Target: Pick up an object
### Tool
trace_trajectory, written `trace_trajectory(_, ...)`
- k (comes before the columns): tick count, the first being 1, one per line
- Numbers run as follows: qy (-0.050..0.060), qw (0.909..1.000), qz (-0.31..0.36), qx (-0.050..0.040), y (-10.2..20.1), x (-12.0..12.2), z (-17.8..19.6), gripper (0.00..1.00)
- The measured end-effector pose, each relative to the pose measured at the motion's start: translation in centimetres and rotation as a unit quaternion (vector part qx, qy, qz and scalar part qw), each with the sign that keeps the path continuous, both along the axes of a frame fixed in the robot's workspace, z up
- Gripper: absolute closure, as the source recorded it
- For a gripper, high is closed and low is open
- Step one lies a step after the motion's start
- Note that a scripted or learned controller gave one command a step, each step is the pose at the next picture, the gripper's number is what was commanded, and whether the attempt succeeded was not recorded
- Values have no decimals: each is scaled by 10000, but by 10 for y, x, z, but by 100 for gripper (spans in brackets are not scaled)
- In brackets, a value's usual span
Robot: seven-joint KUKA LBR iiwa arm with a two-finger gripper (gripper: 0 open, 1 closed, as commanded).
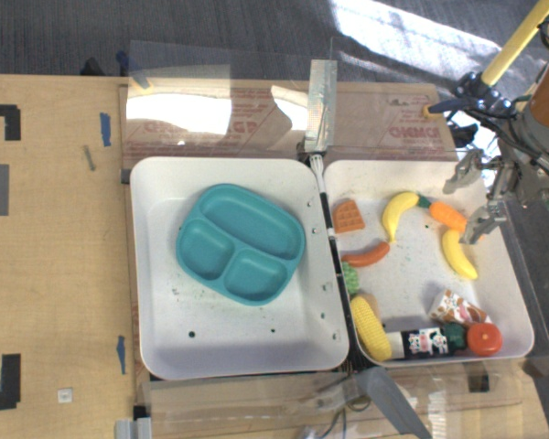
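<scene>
End effector hovering over right bin at its 2 o'clock corner, fingers spreading wide, holding nothing. One fingertip sitting just beside carrot and yellow banana, contact unclear. Second banana lying at 9 o'clock from carrot. Teal plate resting in left bin.

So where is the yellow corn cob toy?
In the camera view, the yellow corn cob toy lies in the right white bin, near its front left corner, just left of the small black-and-white bottle.
</scene>
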State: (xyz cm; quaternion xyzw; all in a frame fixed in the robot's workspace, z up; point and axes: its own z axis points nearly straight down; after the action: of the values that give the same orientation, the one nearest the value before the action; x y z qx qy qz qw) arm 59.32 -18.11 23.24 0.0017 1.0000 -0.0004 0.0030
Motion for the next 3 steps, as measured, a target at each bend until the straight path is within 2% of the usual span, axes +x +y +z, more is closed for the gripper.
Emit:
trace_trajectory(1, 76, 9981, 616, 31, -27, 29, -128, 0)
trace_trajectory(2, -7, 9981, 616, -6, -28, 33, -144, 0)
trace_trajectory(3, -76, 9980, 624, -22, -26, 37, -129, 100)
